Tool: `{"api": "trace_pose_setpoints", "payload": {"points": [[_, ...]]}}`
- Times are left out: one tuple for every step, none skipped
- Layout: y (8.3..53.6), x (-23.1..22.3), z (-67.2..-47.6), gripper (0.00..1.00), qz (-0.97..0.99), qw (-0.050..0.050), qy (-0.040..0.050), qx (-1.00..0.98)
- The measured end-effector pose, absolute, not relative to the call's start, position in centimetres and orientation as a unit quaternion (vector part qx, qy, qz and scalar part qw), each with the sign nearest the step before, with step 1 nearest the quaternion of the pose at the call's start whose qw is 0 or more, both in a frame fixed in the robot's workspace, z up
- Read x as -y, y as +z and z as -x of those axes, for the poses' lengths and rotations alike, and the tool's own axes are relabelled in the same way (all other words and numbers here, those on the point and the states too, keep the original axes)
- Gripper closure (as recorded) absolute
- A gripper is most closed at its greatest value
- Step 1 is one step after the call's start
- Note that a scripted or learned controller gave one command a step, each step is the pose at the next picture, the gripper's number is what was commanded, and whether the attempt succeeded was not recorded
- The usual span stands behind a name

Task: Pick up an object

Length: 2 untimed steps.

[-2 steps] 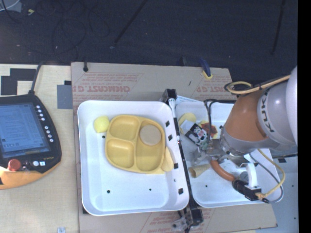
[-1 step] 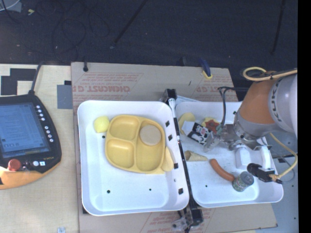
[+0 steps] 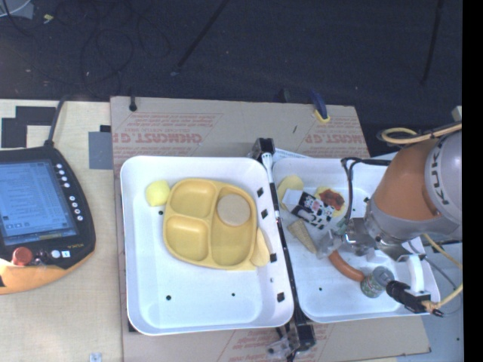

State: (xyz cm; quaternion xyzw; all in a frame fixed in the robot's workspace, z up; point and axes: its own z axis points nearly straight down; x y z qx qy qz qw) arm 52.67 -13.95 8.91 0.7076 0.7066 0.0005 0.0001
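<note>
In the right bin [image 3: 317, 311], an orange hot-dog toy [image 3: 345, 266] lies nearest the camera, just below the end effector [image 3: 355, 240], whose state cannot be told. Likely light, stiff and slick, it is best gripped mid-length. Beyond it sits a black-and-white packet [image 3: 315, 208].

Left bin [image 3: 143, 292]: yellow divided tray [image 3: 207, 223] fills upper middle, yellow ball [image 3: 157, 193] just beside its left edge; lower half bare, open for approach. Right bin [image 3: 317, 308]: crowded; arm [image 3: 411, 191] covers right part, clutter pile [image 3: 317, 206] in upper left, orange sausage-like piece [image 3: 346, 266] in middle. Bare floor in lower left corner. Black clips [image 3: 264, 153] along divider between bins.
</note>
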Motion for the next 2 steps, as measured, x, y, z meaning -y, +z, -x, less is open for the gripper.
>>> {"api": "trace_pose_setpoints", "payload": {"points": [[10.1, 13.9, -52.9, 1.00, -0.708, -0.003, 0.0027, -0.706], [19.3, 5.6, -52.4, 1.00, -0.704, 0.000, 0.0027, -0.710]]}}
